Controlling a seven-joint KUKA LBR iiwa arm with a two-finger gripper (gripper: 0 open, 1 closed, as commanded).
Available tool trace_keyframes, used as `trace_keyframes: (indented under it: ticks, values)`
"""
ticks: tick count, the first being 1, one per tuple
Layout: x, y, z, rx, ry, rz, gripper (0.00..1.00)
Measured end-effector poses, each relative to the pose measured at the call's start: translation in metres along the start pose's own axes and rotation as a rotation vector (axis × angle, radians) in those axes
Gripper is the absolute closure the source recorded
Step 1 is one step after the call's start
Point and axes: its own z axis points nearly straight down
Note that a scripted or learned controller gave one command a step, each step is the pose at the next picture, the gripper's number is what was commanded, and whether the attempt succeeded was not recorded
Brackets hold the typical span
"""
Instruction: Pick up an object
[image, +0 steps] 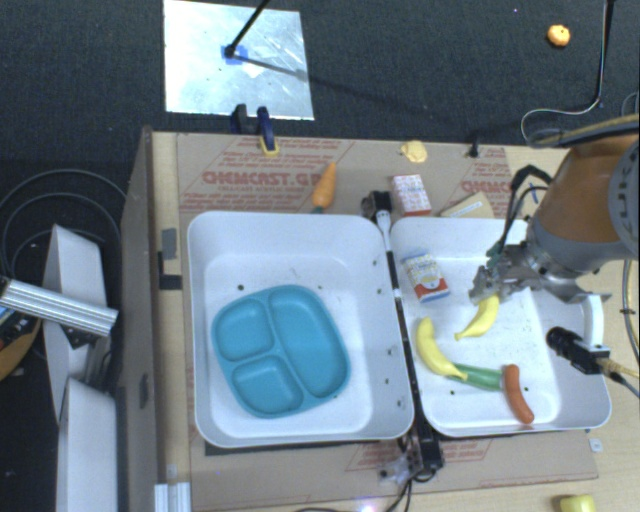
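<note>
Nearest the lens is the arm (590, 195), its orange band riding high over the far right corner of the right bin (560, 405). Below it the gripper (491, 287) meets the upper tip of the small banana (481, 318), which lies, or perhaps hangs, slantwise in the middle of that bin. We cannot tell whether the gripper is spread or closed.

Just beside this fruit, toward the front, lies a larger banana (436, 350). Its lower end touches a green vegetable (482, 376), and a red sausage (517, 393) lies at that vegetable's other end. A small carton (425, 277) rests near the divider, apart from the small banana. Across the divider, the left bin (250, 250) bears a blue divided plate (280, 350).

We judge the danger to lie in the hold itself. A grasp on the tapering tip alone leaves the curved fruit free to swing, twist out and drop back among its neighbours. A closure that misses the tip would bring up nothing.

The wrist covers the very point of contact, and the arm hides the bin's far right corner and is itself cut off at the picture's edge
</note>
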Motion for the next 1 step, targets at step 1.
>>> trace_keyframes:
  ticks: [1]
  values:
    - [0.0729,0.03,-0.0383,-0.005,-0.002,-0.003,1.0]
